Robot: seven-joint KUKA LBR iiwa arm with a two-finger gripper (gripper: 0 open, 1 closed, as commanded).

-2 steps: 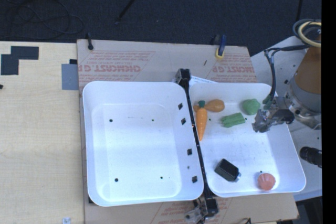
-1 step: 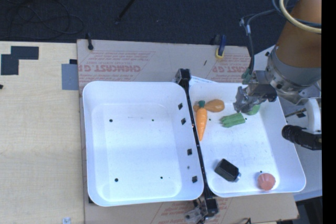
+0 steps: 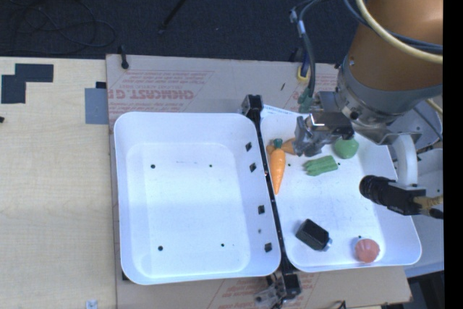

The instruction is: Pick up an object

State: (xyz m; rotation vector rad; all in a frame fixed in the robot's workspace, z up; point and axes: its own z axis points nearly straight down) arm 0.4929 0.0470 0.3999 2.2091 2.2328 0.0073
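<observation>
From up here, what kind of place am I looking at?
Probably a robotics lab: a grey arm reaches over two white bins, toy-like items such as a carrot lie inside, and cables trail across the floor.

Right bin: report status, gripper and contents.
Gripper low over right bin, beside toy carrot; nothing seen held. Green pieces, black block, pink ball lie loose.
</observation>
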